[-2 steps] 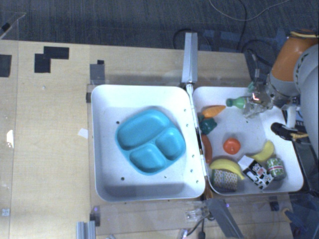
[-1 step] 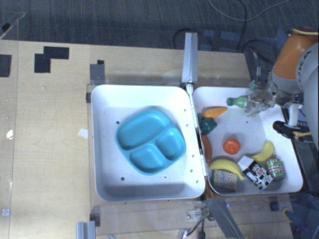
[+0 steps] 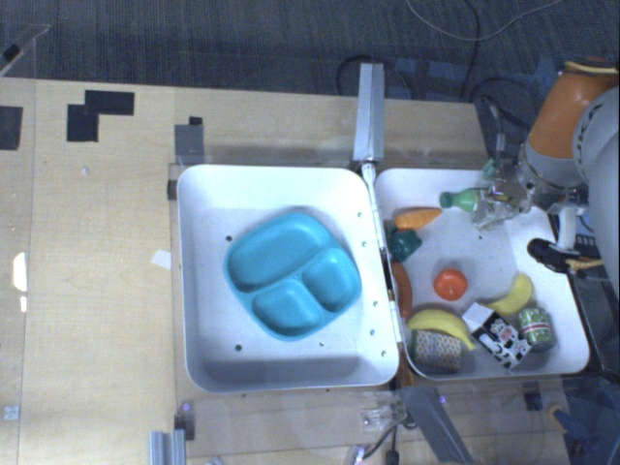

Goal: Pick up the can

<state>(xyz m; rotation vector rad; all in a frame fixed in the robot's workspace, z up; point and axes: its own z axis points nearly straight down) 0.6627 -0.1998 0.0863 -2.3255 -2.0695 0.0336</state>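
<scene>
The can (image 3: 536,327), small with a green label and a silver top, lies in the near right corner of the right bin (image 3: 504,250). My gripper (image 3: 498,200) hangs over the far part of that bin, just right of a green bottle (image 3: 460,200). It is well away from the can, with nothing visibly held.
Beside the can lie a black and white box (image 3: 499,338) and a small banana (image 3: 514,294). A red-orange ball (image 3: 449,283), a larger banana (image 3: 441,324), a carrot (image 3: 417,218) and a teal object (image 3: 404,245) share that bin. The left bin (image 3: 208,260) holds a blue divided plate (image 3: 294,273).
</scene>
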